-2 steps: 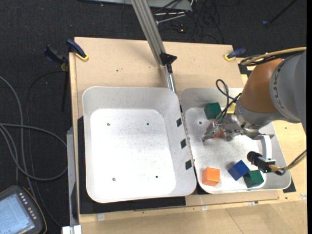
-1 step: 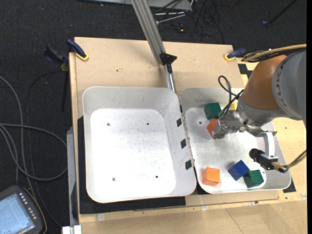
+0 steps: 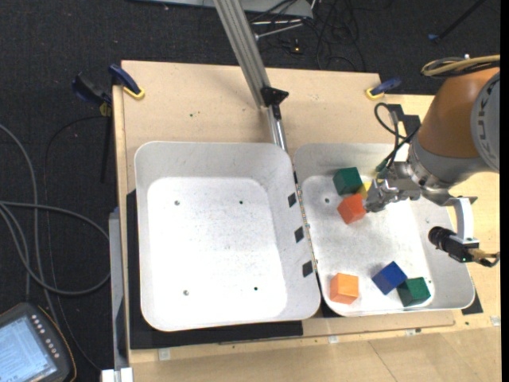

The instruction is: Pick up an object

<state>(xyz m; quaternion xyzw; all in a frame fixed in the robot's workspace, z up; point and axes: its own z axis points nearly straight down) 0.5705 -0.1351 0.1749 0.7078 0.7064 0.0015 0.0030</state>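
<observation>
Claw in right bin, red-orange block touching its tip on the left; claw state: cannot tell. Green block just behind.

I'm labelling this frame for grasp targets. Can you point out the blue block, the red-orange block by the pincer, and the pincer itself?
blue block (image 3: 389,277): camera view, its top face.
red-orange block (image 3: 351,209): camera view, middle of its visible face.
pincer (image 3: 372,198): camera view, at its fingertips.

Wooden bench bearing two shallow white bins, left and right, side by side.
</observation>
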